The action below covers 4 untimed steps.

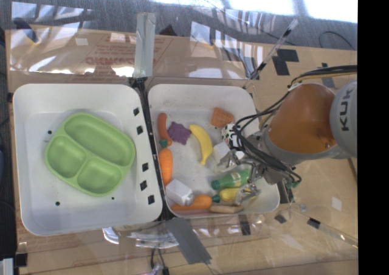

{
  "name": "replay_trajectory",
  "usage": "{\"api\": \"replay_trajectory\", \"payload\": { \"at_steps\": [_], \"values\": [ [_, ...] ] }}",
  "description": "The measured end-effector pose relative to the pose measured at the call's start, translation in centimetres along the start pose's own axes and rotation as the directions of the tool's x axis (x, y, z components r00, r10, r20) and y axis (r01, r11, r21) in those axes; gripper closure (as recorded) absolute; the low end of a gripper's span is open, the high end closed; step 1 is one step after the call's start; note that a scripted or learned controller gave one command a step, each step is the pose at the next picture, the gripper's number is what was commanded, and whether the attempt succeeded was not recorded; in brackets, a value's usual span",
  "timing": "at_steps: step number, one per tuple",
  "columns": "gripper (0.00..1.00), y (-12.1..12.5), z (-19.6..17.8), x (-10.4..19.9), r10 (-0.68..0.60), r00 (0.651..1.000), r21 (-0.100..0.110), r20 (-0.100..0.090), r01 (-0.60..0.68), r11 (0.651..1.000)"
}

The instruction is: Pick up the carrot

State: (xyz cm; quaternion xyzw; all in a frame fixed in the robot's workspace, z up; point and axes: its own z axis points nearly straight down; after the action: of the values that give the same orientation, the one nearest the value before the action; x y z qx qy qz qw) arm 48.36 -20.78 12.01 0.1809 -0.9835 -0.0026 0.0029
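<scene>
Where the bins meet, orange carrot [165, 166], green-topped, lying lengthwise.

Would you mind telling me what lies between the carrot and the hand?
In the camera view, the banana lies between the carrot and the hand.

Gripper [243, 173] sat low among clutter: green bottle [232, 179] beneath, banana [202, 141] just left. Bare bin floor [185, 167] beyond banana reached carrot [165, 165], purple piece [178, 132] crowding above.
</scene>
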Motion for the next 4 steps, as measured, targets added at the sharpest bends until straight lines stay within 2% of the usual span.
{"api": "replay_trajectory", "payload": {
  "at_steps": [1,2,3,4],
  "values": [
    [1.0,0.1,-1.2,-0.4,-0.009,1.0,0.004,0.005,0.009,1.0],
    [0.0,0.1,-1.2,-0.4,-0.01,1.0,0.004,0.005,0.01,1.0],
    [1.0,0.2,-2.3,-0.7,-0.019,1.0,0.004,0.007,0.019,1.0],
    [0.0,0.2,-2.2,-0.7,-0.02,1.0,0.004,0.007,0.02,1.0]
  ]
}}
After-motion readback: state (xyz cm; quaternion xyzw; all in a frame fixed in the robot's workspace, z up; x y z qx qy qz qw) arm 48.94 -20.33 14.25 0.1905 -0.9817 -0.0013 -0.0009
